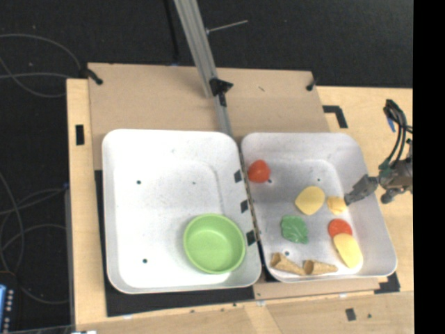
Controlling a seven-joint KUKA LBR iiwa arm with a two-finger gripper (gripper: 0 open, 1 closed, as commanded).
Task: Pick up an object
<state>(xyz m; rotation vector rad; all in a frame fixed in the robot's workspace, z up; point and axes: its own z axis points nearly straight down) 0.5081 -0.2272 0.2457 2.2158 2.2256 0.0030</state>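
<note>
The right bin (pixel 313 148) holds several small toy foods. A red ball (pixel 259 171) lies near its left wall. In the middle are a yellow piece (pixel 310 200), a smaller yellow piece (pixel 337 204) and a green leafy piece (pixel 295 229). Toward the front right lie a red piece (pixel 339 227) and a long yellow piece (pixel 348 250). Two tan pieces (pixel 300 264) rest along the front wall. My gripper (pixel 373 188) hangs low over the bin's right rim, just right of the smaller yellow piece, and I see nothing held in it.
A green bowl (pixel 214 243) sits at the front right of the left bin (pixel 139 158). A slanted metal pole (pixel 198 40) rises behind the bins. Cables (pixel 398 134) hang by the arm at the right.
</note>
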